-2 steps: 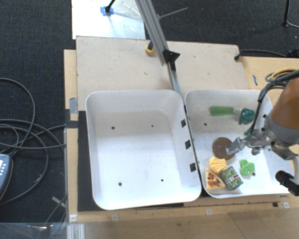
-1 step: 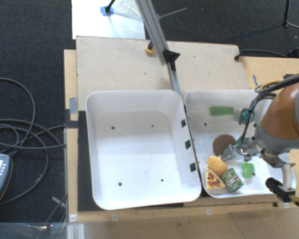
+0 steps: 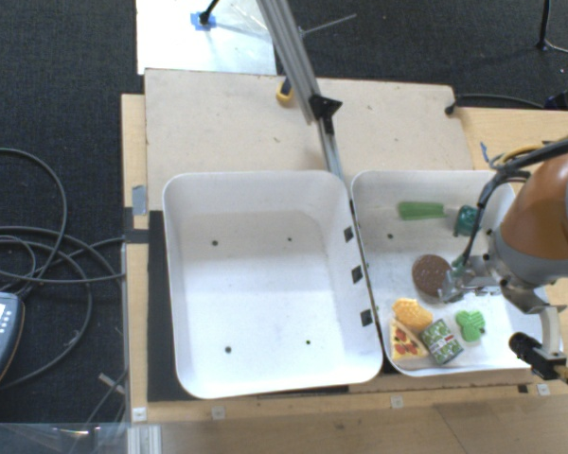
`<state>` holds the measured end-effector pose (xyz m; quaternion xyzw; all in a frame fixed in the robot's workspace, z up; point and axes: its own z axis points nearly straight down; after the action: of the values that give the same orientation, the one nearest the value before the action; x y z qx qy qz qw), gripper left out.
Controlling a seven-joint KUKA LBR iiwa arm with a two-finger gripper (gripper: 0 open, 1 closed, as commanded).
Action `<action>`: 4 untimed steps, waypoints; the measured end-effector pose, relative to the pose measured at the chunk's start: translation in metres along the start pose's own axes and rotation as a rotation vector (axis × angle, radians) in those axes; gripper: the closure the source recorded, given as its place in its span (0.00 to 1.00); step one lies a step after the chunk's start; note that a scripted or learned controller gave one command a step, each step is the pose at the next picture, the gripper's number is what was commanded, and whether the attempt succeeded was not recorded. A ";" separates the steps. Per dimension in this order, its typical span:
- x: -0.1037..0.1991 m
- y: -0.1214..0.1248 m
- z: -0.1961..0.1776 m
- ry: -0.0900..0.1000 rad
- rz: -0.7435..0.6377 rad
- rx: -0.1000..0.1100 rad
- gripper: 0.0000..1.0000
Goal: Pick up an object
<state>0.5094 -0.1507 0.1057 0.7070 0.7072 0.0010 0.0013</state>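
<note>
Brown round object [image 3: 430, 274] lies in the right bin [image 3: 379, 206], touching the gripper [image 3: 454, 287]; whether the jaws are apart, I cannot tell.

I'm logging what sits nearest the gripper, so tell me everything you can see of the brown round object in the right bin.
The brown round object is a flat-looking disc, dull reddish brown with a slightly mottled top; its material is unclear. It lies on the floor of the right bin, near the middle, above the yellow item. The gripper is right at its lower right edge, seemingly touching it; a grasp cannot be confirmed.
</note>
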 end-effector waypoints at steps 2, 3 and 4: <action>0.004 -0.002 -0.111 -0.002 -0.005 -0.006 1.00; 0.004 -0.001 -0.109 0.000 -0.005 0.001 1.00; 0.060 0.019 -0.120 0.002 -0.011 0.000 1.00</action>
<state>0.5283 -0.0911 0.2259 0.7031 0.7111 0.0018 0.0005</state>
